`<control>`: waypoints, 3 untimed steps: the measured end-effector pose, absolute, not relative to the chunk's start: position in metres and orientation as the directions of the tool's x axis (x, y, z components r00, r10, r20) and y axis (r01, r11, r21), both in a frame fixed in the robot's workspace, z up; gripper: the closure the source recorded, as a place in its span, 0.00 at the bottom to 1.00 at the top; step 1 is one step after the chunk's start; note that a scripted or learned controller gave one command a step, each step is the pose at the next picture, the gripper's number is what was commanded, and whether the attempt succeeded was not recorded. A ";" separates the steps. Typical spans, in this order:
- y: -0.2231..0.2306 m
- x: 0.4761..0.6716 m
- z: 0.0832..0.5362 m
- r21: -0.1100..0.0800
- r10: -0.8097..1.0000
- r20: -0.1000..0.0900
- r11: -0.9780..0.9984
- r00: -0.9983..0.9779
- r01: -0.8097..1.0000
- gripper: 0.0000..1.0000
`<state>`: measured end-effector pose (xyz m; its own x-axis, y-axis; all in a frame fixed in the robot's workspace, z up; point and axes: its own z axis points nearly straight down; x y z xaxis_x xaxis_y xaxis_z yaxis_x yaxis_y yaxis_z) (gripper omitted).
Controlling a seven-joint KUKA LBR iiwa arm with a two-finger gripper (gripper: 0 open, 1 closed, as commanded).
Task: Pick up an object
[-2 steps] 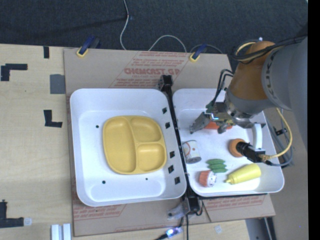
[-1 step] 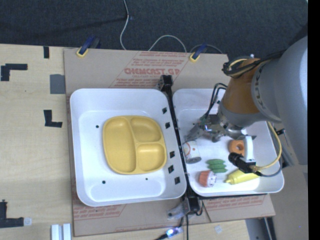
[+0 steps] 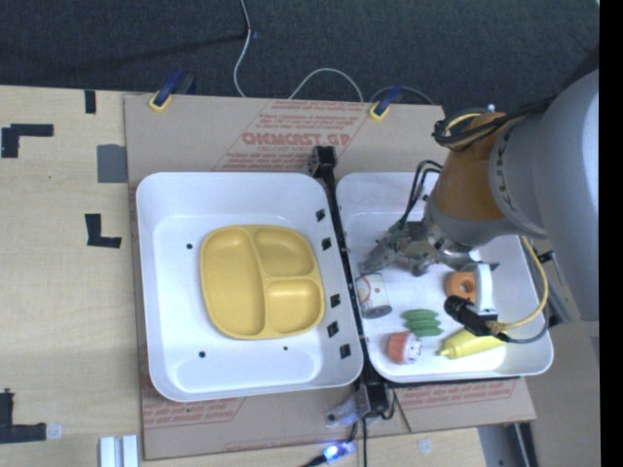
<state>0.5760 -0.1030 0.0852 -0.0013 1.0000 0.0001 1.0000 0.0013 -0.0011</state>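
We see no single marked target. The things to pick lie loose in the right bin [image 3: 375, 197], and none of them is held. Nearest the gripper [image 3: 386, 253] is a small can [image 3: 373, 296], a short cylinder lying on its side with a pale label that carries a touch of red. It sits just below the gripper, near the wall shared with the left bin [image 3: 165, 261].

Toward the near edge lie a green pod [image 3: 421, 320], narrow and slightly bumpy, and a red and white piece [image 3: 403, 348], stubby and rounded. Just right of that is a yellow piece [image 3: 467, 344], which is long, smooth and tapering at one end. An orange piece [image 3: 458, 285], round and glossy, lies further right, beside the wrist hardware.

The gripper is grey metal and hangs low inside the right bin, pointing toward the dividing wall. We cannot tell whether it is apart or together. Above it, the arm [image 3: 467, 188] shows its orange band and a broad grey shell.

Both bins are shallow, smooth white plastic with rounded corners. In the left bin rests a yellow plate [image 3: 261, 280], matte, rounded-square and split into three compartments. The bins stand on a brown cardboard sheet [image 3: 282, 139] with red print, laid on a pale wood-toned worktop [image 3: 58, 290].
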 end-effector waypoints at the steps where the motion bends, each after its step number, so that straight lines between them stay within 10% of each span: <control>1: -0.103 0.576 0.095 -0.001 1.000 -0.001 0.002 -0.002 1.000 1.00; 3: -0.110 0.573 0.195 0.001 1.000 0.000 0.001 -0.001 1.000 1.00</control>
